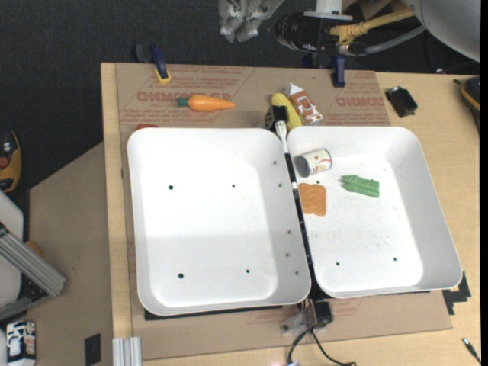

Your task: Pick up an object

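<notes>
Nearest you lie the two shallow white plastic bins side by side on the table: the left bin (152, 227) and the right bin (396, 227), which meet along a central seam. In the far-left part of the right bin you find three candidates. The flat orange rounded patch (313, 200) lies nearest you, just beside the seam. Just beyond it rests the small white cylindrical cup (313, 162), on its side with its long axis running left to right. The green ridged piece (360, 185) lies to their right, long axis slanting left-far to right-near, with bare bin floor on all sides. Judge this one the easiest approach; the other two crowd the seam wall.

Beyond the bins, on the brown cardboard sheet (244, 90), lie an orange toy carrot (207, 103) and a yellow corn-shaped item (282, 107).

Farthest, beyond the table's far edge, hangs the metallic gripper (244, 14); whether it is released or clenched you cannot tell. Every candidate lies nearward and rightward of it.
</notes>
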Controlling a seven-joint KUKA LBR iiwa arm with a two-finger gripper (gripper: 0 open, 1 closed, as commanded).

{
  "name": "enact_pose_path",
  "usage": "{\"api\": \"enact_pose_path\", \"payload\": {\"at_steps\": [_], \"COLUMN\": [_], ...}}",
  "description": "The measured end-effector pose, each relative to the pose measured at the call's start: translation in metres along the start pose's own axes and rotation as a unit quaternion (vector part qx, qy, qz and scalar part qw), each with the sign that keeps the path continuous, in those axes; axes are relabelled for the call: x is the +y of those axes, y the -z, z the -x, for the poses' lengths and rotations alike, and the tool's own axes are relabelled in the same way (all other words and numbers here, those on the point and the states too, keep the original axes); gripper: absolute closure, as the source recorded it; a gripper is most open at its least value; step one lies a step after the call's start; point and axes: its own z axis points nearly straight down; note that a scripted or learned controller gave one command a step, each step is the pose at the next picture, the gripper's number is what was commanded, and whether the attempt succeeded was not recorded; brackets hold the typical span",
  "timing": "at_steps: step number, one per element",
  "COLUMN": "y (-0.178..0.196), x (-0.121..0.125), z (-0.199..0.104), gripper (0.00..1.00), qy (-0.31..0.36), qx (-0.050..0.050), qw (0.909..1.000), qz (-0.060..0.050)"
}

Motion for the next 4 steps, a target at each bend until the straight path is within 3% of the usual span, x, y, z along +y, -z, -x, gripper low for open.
{"api": "enact_pose_path", "payload": {"at_steps": [1,2,3,4], "y": [-0.008,0.004,0.003,0.014], "x": [0.0,0.001,0.001,0.001], "z": [0.0,-0.001,-0.001,-0.001], "gripper": [0.0,1.0,0.0,1.0], "qy": [-0.001,0.0,0.0,0.0], "qx": [-0.003,-0.002,-0.003,-0.002], "qw": [1.0,1.0,1.0,1.0], "qz": [-0.007,-0.004,-0.005,-0.003]}}
